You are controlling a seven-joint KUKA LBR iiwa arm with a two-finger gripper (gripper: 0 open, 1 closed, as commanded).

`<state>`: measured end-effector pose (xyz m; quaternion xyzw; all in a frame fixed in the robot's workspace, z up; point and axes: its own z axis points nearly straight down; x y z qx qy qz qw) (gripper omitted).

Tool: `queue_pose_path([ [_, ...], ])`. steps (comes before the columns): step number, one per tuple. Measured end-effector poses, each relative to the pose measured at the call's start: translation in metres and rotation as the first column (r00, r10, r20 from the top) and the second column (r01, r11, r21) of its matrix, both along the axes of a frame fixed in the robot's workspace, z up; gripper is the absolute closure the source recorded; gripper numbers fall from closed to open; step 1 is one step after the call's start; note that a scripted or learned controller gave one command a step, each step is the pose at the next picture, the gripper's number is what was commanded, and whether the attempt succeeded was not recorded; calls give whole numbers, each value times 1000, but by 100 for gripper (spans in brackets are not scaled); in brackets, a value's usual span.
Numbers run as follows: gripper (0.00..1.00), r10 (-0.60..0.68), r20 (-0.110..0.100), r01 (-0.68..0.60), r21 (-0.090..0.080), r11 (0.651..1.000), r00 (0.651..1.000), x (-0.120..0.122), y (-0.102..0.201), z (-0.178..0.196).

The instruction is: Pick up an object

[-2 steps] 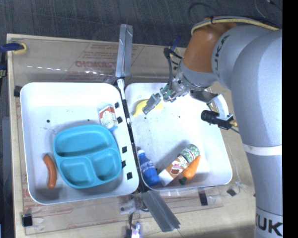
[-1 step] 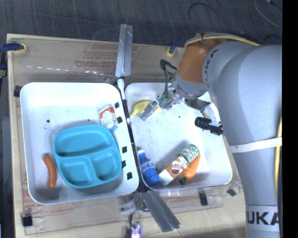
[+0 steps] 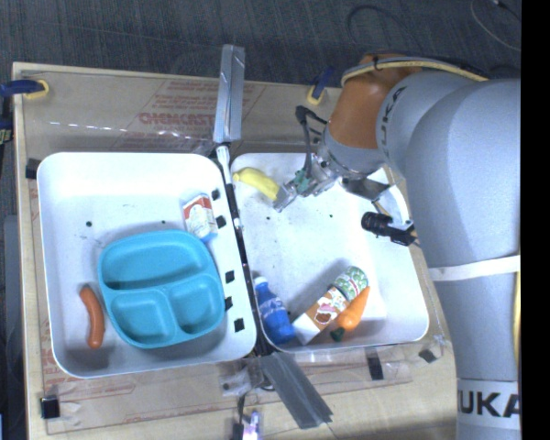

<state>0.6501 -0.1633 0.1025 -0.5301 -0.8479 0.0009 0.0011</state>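
In the right bin, a yellow banana lies in the far left corner. My gripper hangs just to the banana's right, low over the bin floor, close to the fruit's end. At the near wall lie a blue bottle, a labelled bottle and an orange carrot, bunched together. Nothing shows in the gripper's hold.
The left bin holds a blue divided plate, a brown sausage at its left and a small red-and-white carton by the dividing wall. The arm's grey body covers the right bin's right side.
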Motion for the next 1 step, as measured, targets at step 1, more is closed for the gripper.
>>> queue_pose_path([
  [1, 0, 1, -1, -1, 1, 1000, 1000, 0, 1, 0],
])
